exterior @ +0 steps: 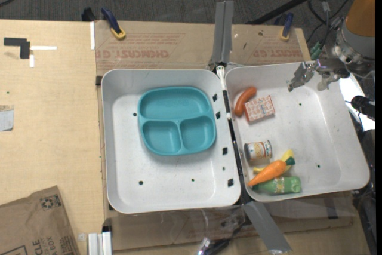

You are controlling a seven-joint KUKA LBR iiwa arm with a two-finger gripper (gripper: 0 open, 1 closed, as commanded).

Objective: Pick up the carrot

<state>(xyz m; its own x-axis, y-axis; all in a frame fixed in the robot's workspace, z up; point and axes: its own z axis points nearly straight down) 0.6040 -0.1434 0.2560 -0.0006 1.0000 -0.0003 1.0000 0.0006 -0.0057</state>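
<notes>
Orange carrot [267, 171] lies low in the right bin [334, 146], untouched.
It rests between a small can [258, 151] and a green bottle [279, 186]; the gripper [310, 76] hangs spread and bare, well apart, over the bin's far edge.

The gripper [311, 76] hangs over the right bin's [334, 128] far side. Left of it lie a sausage [244, 100] and box [259, 108]; nearer and lower-left, a can [258, 151], the carrot [270, 171] and a bottle [279, 186]. Far left, the left bin [119, 140] holds 1 tray [177, 120].
</notes>
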